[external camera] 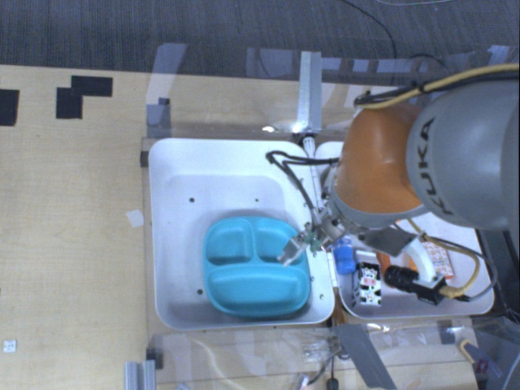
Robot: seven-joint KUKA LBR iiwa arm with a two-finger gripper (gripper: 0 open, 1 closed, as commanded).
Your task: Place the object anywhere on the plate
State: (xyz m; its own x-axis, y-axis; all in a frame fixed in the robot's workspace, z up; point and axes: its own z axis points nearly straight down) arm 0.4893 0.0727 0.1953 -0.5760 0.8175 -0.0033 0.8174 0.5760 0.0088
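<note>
Leftmost, on the pale wooden counter (73,242), lie a few black angular marks (83,94) near the far edge. Next comes the left white bin (175,218), and in its near half sits a light blue sectioned plate (244,279) (two small compartments behind, one long one in front). At the plate's right edge, over the rear right compartment, hangs the pincer (294,253); whether it is wide, narrow or holding anything, I cannot tell, since it is small and partly blurred. Just right of it, across the wall between the bins, a small blue object (344,259) lies in the right white bin (479,299), beside a black-and-white patterned item (368,285) and a black cylindrical object (413,283). Above them looms the grey KUKA arm (475,157) with its orange band (378,165).
</note>
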